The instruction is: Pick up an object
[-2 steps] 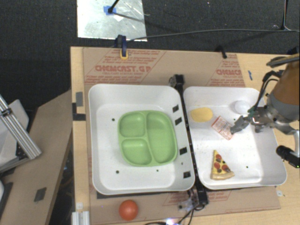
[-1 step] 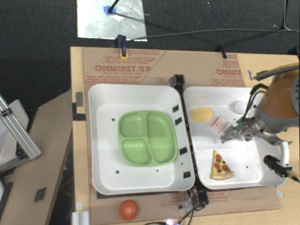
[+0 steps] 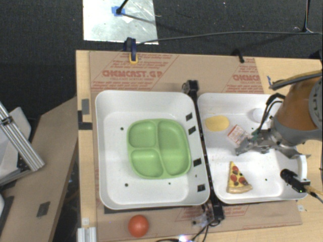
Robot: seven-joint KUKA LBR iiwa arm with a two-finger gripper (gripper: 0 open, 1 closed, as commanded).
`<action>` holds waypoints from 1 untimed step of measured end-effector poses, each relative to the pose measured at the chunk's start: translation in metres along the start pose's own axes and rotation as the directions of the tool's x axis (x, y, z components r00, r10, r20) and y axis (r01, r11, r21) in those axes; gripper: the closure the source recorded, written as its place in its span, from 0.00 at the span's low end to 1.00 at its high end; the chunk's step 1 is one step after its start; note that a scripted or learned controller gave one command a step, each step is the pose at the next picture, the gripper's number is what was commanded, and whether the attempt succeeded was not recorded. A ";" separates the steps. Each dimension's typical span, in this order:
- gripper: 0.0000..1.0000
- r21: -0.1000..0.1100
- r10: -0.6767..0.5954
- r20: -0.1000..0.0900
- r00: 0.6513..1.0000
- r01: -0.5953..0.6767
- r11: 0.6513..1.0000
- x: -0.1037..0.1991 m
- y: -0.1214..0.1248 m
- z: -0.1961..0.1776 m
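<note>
2 white bins were seen side by side on the surface [image 3: 151,67]. The left bin [image 3: 108,135] held a green plate [image 3: 158,148] with 4 compartments, set near its middle. In the right bin [image 3: 262,185], a yellow disc [image 3: 217,122] lay near the far left corner, a small red-and-white packet [image 3: 236,133] lay just beside it toward the middle, and a pizza slice [image 3: 237,178] lay near the front edge. The arm [image 3: 298,115] was reached in over the right edge of that bin, and the claw [image 3: 248,145] was placed low at the bin's middle, just beside the packet. How far it was spread could not be told, and nothing was seen gripped in it. A red ball [image 3: 138,225] rested on the surface at its front edge, outside the left bin.
</note>
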State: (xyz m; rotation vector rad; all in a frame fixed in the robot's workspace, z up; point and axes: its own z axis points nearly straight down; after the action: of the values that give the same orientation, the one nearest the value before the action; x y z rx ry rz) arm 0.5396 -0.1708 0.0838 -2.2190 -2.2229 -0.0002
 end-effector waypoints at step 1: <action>1.00 -0.004 0.000 0.001 1.000 0.000 1.000 0.000 0.001 -0.012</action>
State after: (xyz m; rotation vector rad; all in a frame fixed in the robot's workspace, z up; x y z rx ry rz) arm 0.5410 -0.1712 0.0957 -2.2210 -2.2259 -0.0036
